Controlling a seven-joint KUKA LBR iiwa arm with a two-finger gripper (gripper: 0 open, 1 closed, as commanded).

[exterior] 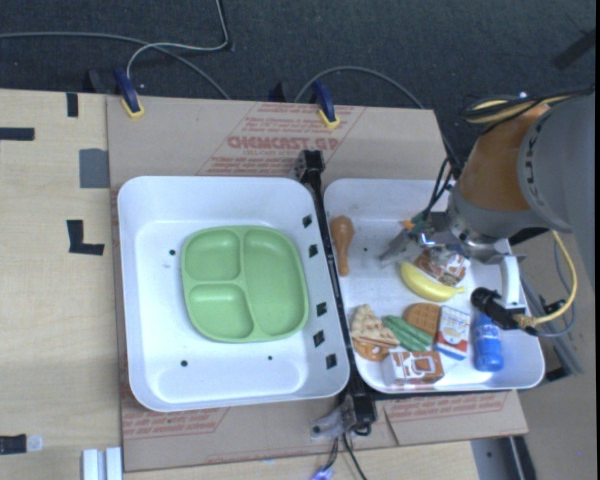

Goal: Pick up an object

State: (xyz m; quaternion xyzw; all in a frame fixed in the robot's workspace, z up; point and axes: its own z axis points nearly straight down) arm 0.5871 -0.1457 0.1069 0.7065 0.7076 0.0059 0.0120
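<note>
Your gripper [420,238] sat mid right bin [380,193], finger state unclear; banana [427,282] just below, drumstick [341,240] left, upper bin floor open.

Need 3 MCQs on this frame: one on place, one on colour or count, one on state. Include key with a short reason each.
1. Where does the pale green divided plastic plate lie?
A. in the left white bin
B. in the right white bin
C. on the cardboard sheet outside both bins

2. How many compartments does that plate have?
A. two
B. three
C. five

3. How does the yellow toy banana lie?
A. standing on end against the bin wall
B. flat on the floor of the right bin, below the claw
C. on the green plate

Key:
1 A, the plate sits in the middle of the left bin.
2 B, its ridges mark off two upper wells and one lower well.
3 B, it lies flat on the white floor of the right bin, near the blue bottle and the other toy foods.
</note>
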